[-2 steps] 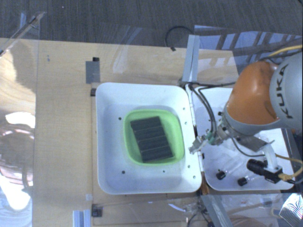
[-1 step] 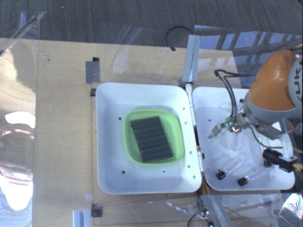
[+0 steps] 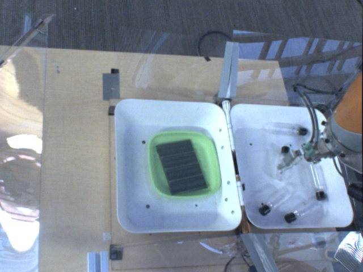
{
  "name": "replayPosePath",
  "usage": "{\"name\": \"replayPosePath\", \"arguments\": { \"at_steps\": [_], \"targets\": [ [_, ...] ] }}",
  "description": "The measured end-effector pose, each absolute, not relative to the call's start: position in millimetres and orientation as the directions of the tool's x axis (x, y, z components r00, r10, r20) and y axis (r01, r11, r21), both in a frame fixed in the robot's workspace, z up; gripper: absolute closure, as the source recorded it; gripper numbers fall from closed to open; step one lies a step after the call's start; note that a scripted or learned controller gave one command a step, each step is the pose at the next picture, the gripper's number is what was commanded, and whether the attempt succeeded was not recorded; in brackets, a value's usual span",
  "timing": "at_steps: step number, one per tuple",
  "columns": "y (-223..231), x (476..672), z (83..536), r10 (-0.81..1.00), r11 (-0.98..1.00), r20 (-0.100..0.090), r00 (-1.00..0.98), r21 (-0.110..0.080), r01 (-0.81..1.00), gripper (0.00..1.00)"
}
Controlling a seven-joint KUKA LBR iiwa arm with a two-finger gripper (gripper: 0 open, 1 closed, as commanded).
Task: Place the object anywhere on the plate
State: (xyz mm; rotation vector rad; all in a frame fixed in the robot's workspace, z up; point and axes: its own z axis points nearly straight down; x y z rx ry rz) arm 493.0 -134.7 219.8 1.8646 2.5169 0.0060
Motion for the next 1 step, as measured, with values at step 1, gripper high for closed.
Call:
{"name": "replayPosePath", "arguments": {
  "at_steps": [1],
  "targets": [
    [-206.3, 489.4, 244.3, 0.949, 0.317, -0.007, -0.317, 0.008, 0.949, 0.00]
  ]
}}
